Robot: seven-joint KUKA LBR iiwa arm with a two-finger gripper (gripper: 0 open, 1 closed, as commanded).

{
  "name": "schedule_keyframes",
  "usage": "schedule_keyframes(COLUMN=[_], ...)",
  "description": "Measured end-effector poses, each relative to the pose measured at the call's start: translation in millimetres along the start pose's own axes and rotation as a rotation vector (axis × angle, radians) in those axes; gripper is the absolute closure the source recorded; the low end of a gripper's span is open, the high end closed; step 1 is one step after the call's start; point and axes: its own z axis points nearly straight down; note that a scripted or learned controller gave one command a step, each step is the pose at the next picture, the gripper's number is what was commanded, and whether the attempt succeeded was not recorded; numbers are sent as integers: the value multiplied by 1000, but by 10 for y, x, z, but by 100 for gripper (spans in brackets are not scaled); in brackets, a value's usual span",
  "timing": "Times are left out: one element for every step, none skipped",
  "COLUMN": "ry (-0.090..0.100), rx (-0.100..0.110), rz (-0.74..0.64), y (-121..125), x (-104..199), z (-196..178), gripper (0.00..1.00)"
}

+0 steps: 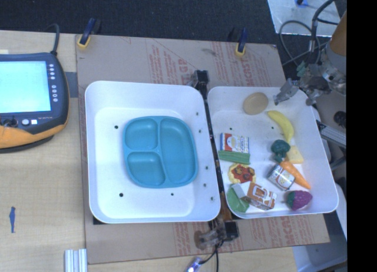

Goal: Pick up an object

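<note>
Several toy foods lie in the right bin [321, 147]: a tan round piece [255, 103], a banana [281, 125], a broccoli floret [280, 146], a carrot [296, 175], a small can [281, 178], purple grapes [299, 199], a white and red box [234, 143] and a pizza slice [241, 173]. My gripper [298, 94] hangs over that bin's far right corner, to the right of the tan piece and above the banana. Its fingers are spread open and hold nothing.
The left bin [100, 165] holds a blue divided plate [160, 151]. A teach pendant [29, 97] lies at the far left of the bench. Clamps [240, 41] sit along the board's far edge, and cables [306, 29] trail at the upper right.
</note>
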Motion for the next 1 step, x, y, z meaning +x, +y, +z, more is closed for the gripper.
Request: schedule_keyframes(ry=[-2], rx=[-7], rz=[-1], y=[-384], x=[114], z=[936], gripper=[0])
